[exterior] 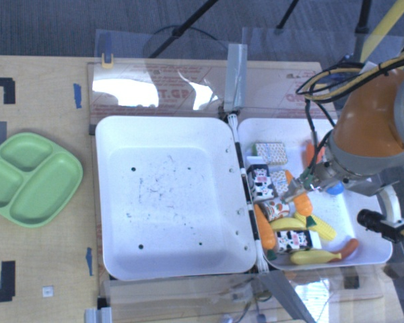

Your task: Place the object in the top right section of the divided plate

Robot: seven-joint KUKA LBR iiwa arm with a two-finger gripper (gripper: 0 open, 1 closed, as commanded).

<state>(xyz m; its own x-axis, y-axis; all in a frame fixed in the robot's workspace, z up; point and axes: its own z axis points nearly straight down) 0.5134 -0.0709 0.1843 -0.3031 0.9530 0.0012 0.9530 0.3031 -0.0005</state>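
Note:
The green divided plate [32, 179] lies on the wooden bench at the far left, outside the bins, with two small sections at its top and one large section lower right. My gripper [297, 191] hangs low in the right bin [377, 247], just above a heap of toy food. Right under it sit a cow-patterned carton [260, 181] and a small red-and-white pack [277, 210]. The wrist hides what lies directly beneath the gripper tip.
The left bin [168, 194] lies between the plate and the right bin. The right bin also holds a checkered box [271, 153], an orange carrot [263, 227], yellow bananas [314, 256], another cow-patterned carton [297, 240] and a red sausage [350, 247].

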